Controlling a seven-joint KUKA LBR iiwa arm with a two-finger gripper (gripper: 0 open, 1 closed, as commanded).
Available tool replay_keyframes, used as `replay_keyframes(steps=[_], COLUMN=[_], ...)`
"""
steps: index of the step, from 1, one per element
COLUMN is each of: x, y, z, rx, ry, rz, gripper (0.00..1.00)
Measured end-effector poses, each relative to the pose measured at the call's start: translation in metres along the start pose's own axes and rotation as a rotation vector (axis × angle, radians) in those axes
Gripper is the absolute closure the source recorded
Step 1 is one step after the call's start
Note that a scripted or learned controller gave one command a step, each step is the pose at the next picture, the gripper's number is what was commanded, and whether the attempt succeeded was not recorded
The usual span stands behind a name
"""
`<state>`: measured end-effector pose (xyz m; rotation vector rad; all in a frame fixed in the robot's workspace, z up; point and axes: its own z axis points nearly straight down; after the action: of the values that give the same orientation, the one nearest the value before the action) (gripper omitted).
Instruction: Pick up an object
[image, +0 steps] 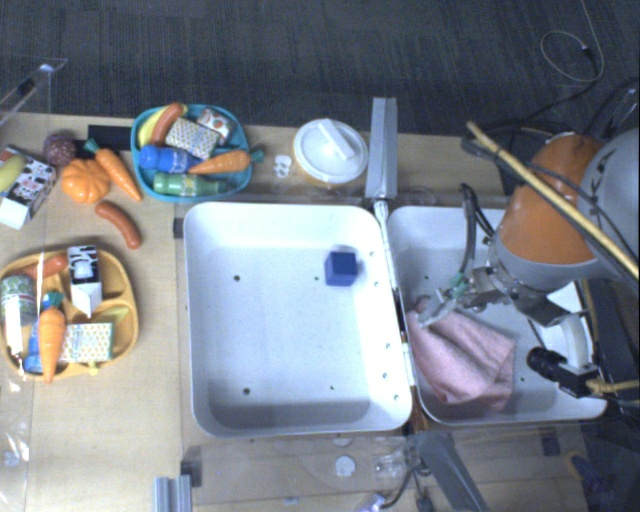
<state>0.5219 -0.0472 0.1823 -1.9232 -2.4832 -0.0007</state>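
A small blue cube lies in the left white bin, toward its upper right. A crumpled pink cloth rests in the right bin, against its left wall and front. My gripper hangs low over the right bin, just at the cloth's upper left edge. The grey arm with its orange band reaches in from the right and hides the bin's right part.
A blue bowl of toy food and a round white lid sit behind the left bin. A yellow tray of toys, a pumpkin and a sausage lie at left. A thin wooden rod crosses over the arm.
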Motion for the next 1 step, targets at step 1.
replay_keyframes(steps=[1], x=[-0.0496], y=[-0.0105], z=[0.0638], rx=[0.004], ry=[0.000], rz=[0.075], gripper=[0.00])
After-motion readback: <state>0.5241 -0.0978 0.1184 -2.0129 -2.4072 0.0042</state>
